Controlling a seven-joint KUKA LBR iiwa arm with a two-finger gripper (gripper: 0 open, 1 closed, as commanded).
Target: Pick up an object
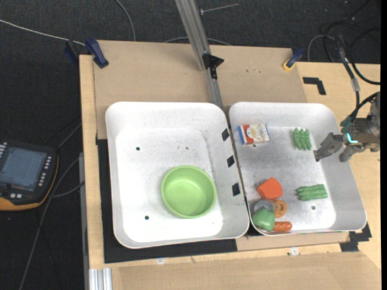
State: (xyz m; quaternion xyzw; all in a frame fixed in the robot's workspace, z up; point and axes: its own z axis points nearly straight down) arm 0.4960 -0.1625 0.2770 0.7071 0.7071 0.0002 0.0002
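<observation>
The worktop (157, 71) is a pale wooden board carrying two shallow white bins side by side. The left bin (121, 125) holds a green bowl (188, 191), upright with its mouth facing up, near the bin's front. The right bin (284, 110) holds the smaller things. A small carton (253, 134), white with red and blue print, lies near the back left with its long axis running left to right. An orange block (270, 188) sits toward the front left, and just in front of it lies a tight cluster: a round green and grey piece (263, 217), an orange ring (280, 208) and a short red-orange piece (282, 226), touching or overlapping so that their outlines are hard to tell apart. Two ridged green toys lie toward the right: the back one (302, 139) points front to back, the front one (312, 192) lies left to right.

The arm enters at the right edge and is mostly cut off. Its end effector (331, 148) hangs over the right bin's right rim, its dark fingers spread apart with nothing between them, well apart from both green toys. A metal rail (193, 23) runs down from the top toward the gap between the bins. A handheld screen unit (24, 174) lies off the worktop at far left, partly cut off.
</observation>
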